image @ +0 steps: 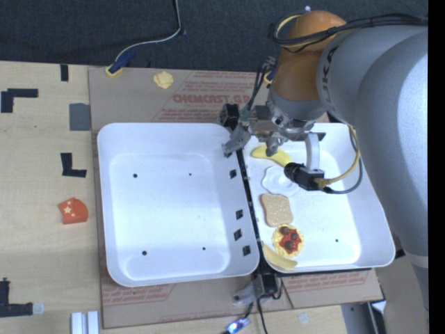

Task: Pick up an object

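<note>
The gripper [270,143] hangs over the right bin [348,252], above a yellow banana piece [272,156]; its grip state cannot be told. In that bin, nearer the camera, lie 1 fried egg [277,181], 1 toast slice [277,209] and 1 small pizza [288,239].

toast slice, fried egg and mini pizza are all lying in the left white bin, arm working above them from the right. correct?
Wrong bin. In the camera view, the tan toast slice, the white fried egg and the small round pizza with red topping all lie in the right white bin, near its left wall. The rest holds: the grey arm reaches in from the right, with its gripper above the bin's far end.
</note>
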`<state>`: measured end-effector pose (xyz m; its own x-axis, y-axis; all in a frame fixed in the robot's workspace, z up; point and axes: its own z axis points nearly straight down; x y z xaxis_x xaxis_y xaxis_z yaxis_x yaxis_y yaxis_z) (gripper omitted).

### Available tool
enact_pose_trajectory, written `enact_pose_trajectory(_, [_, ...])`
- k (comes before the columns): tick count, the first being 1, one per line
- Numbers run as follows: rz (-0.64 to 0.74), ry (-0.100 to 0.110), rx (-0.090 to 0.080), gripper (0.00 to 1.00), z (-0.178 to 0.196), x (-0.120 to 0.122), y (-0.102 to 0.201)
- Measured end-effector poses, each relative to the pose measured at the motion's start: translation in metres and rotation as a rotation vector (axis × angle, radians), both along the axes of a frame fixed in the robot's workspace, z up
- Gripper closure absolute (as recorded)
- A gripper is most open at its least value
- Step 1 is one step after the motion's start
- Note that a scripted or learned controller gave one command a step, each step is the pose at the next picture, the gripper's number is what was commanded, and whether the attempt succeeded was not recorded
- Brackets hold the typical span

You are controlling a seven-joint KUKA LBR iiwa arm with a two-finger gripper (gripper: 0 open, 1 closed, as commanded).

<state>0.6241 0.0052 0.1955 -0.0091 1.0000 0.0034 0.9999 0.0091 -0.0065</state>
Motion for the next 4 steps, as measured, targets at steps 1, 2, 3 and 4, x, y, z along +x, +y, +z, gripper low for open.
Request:
enact_pose_trajectory(1, [-0.017, -0.009, -0.009, 0.00, 0.042, -0.001, -0.109])
enact_pose_trajectory(2, [-0.005, -0.001, -0.003, 0.00, -0.015, 0.034, -0.064])
enact_pose_trajectory(3, [-0.012, 0.002, -0.006, 0.00, -0.099, 0.041, -0.118])
enact_pose_trajectory(4, [0.000, -0.017, -0.001, 0.00, 0.021, 0.046, -0.040])
